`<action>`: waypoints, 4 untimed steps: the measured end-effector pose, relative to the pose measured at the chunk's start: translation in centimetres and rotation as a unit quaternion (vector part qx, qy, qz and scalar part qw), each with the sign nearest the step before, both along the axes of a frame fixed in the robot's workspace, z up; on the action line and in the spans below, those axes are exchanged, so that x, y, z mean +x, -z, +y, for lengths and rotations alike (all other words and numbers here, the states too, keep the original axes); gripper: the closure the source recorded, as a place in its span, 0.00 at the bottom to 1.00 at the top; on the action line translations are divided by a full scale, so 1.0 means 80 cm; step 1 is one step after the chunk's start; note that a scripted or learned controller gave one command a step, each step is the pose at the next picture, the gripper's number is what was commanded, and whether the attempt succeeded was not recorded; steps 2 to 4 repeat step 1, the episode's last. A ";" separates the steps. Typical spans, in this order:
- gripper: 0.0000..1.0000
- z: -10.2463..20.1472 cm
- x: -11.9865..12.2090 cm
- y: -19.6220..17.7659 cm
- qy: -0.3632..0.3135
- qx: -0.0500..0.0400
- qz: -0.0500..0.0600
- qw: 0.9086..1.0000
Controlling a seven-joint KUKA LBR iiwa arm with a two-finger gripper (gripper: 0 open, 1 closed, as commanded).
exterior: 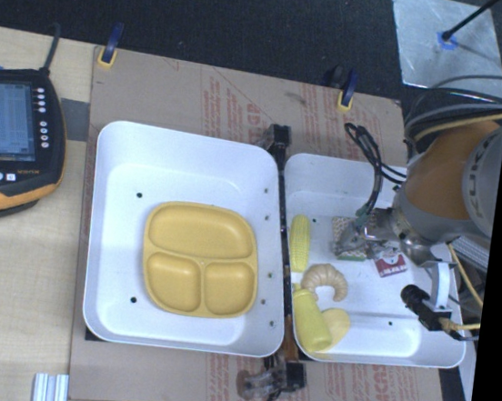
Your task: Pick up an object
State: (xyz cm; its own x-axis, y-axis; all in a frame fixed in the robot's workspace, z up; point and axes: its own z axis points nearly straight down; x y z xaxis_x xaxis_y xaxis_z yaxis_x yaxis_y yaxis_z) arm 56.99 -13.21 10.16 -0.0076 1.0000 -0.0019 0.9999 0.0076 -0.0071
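My gripper (353, 243) hangs low over the middle of the right bin (414, 352), with the grey and orange arm coming in from the right. Just under it lies a small greenish patterned item (348, 227), partly hidden by the gripper. A small red item (392, 268) lies just right of the gripper. Left of it a yellow corn cob (300, 240) rests along the bin's left wall. A tan croissant (326, 278) sits nearer the front, and a yellow block (309, 322) with a pale yellow piece (337, 323) lies in the front left corner.
The left bin (119, 224) holds a yellow divided plate (199, 259). A tablet controller (7, 140) with an orange case lies on the bench at the far left. Blue-and-yellow clamps (110, 46) hold the cardboard sheet at the back.
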 end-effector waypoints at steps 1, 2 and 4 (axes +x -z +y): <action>1.00 0.100 0.041 -0.114 0.001 0.002 -0.003 1.000; 1.00 0.100 0.041 -0.114 0.001 0.002 -0.003 1.000; 1.00 0.100 0.041 -0.114 0.001 0.002 -0.003 1.000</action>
